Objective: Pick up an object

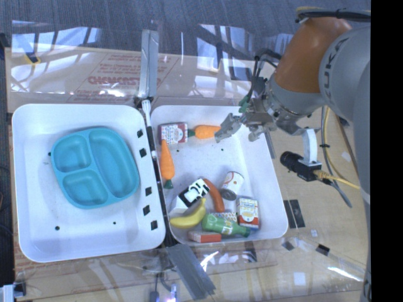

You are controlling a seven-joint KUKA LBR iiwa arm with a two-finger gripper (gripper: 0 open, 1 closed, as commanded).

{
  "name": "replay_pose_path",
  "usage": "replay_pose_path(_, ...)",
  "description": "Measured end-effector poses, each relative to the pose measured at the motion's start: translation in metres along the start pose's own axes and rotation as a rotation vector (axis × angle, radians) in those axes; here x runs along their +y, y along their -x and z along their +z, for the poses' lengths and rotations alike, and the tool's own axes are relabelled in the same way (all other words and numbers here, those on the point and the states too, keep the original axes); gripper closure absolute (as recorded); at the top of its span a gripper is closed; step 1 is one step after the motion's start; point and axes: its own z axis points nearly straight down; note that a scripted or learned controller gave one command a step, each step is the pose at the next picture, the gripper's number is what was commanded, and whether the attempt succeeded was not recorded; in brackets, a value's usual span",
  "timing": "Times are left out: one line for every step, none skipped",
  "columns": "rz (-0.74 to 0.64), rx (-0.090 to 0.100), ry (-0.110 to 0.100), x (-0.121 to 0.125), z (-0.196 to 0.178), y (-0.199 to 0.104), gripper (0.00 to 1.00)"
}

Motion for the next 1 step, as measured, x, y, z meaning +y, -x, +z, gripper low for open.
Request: replay_pose_path(-0.102, -0.001, 0.002, 0.0076, 0.1593, -0.0261, 0.00)
